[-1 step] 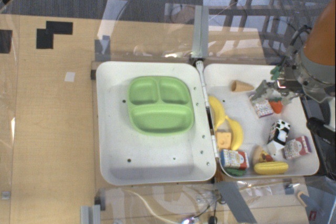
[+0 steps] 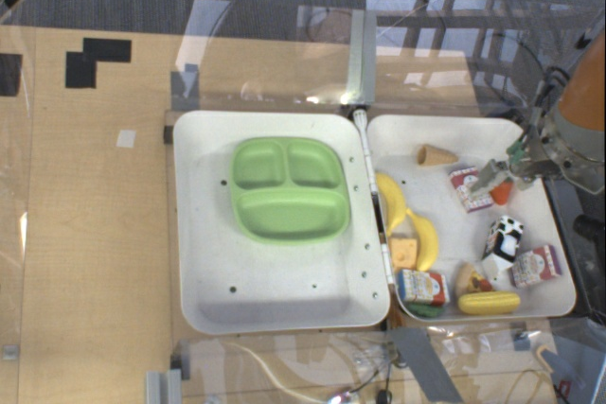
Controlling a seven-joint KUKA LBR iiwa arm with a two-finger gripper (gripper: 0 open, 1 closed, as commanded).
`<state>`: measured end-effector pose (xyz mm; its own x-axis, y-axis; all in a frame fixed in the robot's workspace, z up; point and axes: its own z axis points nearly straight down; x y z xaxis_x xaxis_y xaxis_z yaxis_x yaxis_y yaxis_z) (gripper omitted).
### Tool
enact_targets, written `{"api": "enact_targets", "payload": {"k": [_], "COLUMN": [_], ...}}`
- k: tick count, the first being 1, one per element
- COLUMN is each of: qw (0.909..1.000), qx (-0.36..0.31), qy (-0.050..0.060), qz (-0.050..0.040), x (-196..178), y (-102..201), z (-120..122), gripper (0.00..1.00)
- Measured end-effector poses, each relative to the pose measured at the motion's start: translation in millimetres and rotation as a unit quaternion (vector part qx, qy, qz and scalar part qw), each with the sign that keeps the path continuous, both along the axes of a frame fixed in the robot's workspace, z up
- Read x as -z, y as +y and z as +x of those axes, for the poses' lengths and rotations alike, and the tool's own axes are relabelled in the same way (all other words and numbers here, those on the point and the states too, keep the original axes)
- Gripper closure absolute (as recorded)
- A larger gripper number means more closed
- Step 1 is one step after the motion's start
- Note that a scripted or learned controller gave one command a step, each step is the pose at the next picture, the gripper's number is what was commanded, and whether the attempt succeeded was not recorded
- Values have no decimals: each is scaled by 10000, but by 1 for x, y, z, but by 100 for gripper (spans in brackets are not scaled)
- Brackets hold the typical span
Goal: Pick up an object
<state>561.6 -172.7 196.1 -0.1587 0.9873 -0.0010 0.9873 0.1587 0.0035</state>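
Observation:
The right white bin (image 2: pixel 559 303) holds several toy foods. Among them are a tan cone (image 2: pixel 437 155), a red-and-white carton (image 2: pixel 465 185), two yellow bananas (image 2: pixel 392 202) and a black-and-white cow-patterned item (image 2: pixel 506 238). My gripper (image 2: pixel 502 173) hangs low over the bin's upper right part, reaching in from the right edge. A small orange-red object (image 2: pixel 502 193) lies right under it, beside the red-and-white carton. Whether the gripper touches that object is unclear.
The left white bin (image 2: pixel 204 289) bears a green divided plate (image 2: pixel 289 189). Along the right bin's front lie an orange cheese block (image 2: pixel 404 252), a red-and-green carton (image 2: pixel 421 287), a yellow oblong piece (image 2: pixel 489 302) and a pink carton (image 2: pixel 535 266). A metal divider (image 2: pixel 369 194) separates the bins.

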Motion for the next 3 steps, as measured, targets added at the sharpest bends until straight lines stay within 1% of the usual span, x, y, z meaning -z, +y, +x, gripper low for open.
{"api": "enact_targets", "payload": {"k": [1,2,3], "qw": [9839,9750,9795], "qx": [1785,2222,2014], "qy": [-81,-16,-40], "qz": [-5,10,6], "x": [69,38,89], "y": [-17,-15,-16], "z": [65,65,41], "gripper": [0,0,0]}}
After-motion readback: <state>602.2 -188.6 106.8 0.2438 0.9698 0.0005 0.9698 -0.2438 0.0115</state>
